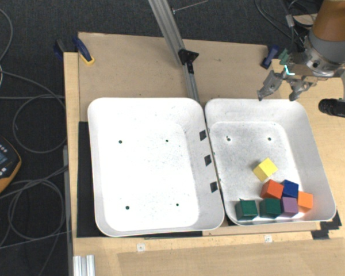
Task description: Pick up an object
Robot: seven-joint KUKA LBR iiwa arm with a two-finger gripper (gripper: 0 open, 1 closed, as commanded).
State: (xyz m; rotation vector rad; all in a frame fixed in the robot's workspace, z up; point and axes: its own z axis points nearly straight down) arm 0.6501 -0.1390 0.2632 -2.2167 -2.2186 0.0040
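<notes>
Several small blocks lie in the near right corner of the right bin (299, 119): a yellow block (265, 169), an orange-red block (272, 189), a blue block (290, 187), a purple block (290, 204), an orange block (305, 200) and two green blocks (247, 209) (270, 207). My gripper (279, 91) hangs above the far rim of the right bin, well away from the blocks. Its fingers are spread apart with nothing between them.
The left bin (98, 154) sits beside the right one. A slanted metal pole (172, 36) crosses the bench top toward the gap between the bins. Blue clamps (84, 50) (270, 55) sit at the bench's far edge. Cables lie on the floor at left.
</notes>
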